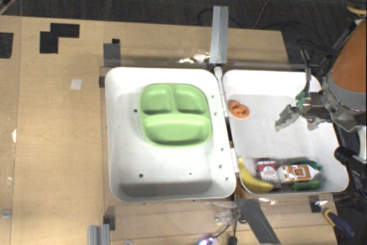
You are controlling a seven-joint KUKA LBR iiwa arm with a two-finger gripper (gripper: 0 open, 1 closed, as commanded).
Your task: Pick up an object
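In the right bin (269, 89) an orange ring-shaped toy (238, 109) lies by the left wall. Along the front wall sit a yellow banana (252, 179), a small red-and-white packet (267, 170), an orange-and-white carton (296, 172) and a green item (304, 185). My gripper (285, 118) hangs over the middle of this bin, right of the orange toy and above the front row. It touches none of them.
The left bin (123, 123) holds a green divided plate (175, 113). A metal post (219, 37) stands behind the shared wall of the two bins. The arm's orange band (351, 63) rises at the right edge, with cables nearby.
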